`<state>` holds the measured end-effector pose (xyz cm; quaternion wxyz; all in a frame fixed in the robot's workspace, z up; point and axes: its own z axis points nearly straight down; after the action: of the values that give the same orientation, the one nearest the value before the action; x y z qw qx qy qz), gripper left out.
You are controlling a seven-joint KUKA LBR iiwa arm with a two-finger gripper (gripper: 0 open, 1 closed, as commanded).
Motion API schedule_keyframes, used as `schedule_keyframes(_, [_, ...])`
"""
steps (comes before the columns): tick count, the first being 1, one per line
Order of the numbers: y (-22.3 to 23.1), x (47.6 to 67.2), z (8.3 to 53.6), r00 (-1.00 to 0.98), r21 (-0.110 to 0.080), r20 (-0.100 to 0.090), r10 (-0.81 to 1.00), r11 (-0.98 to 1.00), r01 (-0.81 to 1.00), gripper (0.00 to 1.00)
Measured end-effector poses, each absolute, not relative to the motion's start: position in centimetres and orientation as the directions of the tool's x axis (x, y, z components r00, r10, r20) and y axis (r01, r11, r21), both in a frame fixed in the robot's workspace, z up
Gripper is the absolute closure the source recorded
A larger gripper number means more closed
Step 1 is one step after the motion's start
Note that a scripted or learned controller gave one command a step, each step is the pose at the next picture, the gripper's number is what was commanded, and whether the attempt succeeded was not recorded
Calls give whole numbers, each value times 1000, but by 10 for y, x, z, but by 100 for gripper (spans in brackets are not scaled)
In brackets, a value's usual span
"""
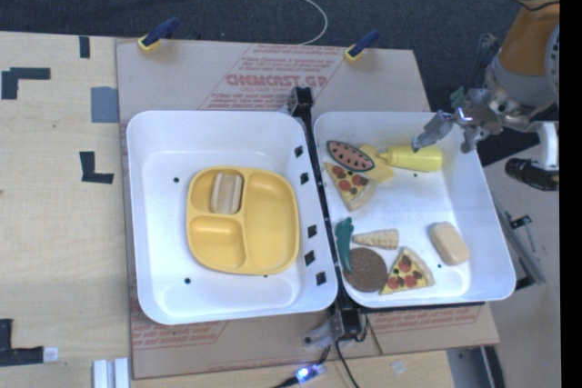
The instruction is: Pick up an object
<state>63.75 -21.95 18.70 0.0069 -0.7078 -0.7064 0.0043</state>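
From above, the bench (55, 195) carries two shallow white bins side by side on a sheet of cardboard (264, 82) held by two yellow-and-blue clamps (159, 34) at its far edge.

The left bin (150, 286) holds a yellow divided plate (259, 227) at its middle. A small tan roll (225, 192) lies in the plate's far-left compartment.

The right bin (486, 273) holds the toy food. Near its far edge, a yellow bottle (414, 160) lies on its side, its nozzle towards the divider between the bins. Just beside the nozzle is a slice of watermelon (350, 155), and touching it on the near side is a pizza slice (350, 184). Along the near edge sit a dark green piece (345, 243) by the divider, a pale cone (376, 239), a brown round patty (367, 269) and a second pizza slice (407, 273), all close together. A tan bread loaf (448, 243) lies apart from them, towards the bin's right edge.

The arm (527, 50) comes in over the far-right corner of the right bin. The gripper (449, 132) hangs just above the right end of the yellow bottle; its two grey fingers (431, 133) stand apart, with nothing between them.
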Motion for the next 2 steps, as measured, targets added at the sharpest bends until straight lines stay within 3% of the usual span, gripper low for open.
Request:
schedule_keyframes(1, [-219, 641, 197, -1, -1, 0, 1000, 1, 1000, 0])
schedule_keyframes(2, [-220, 644, 152, -3, -4, -1, 1000, 3, 1000, 0])
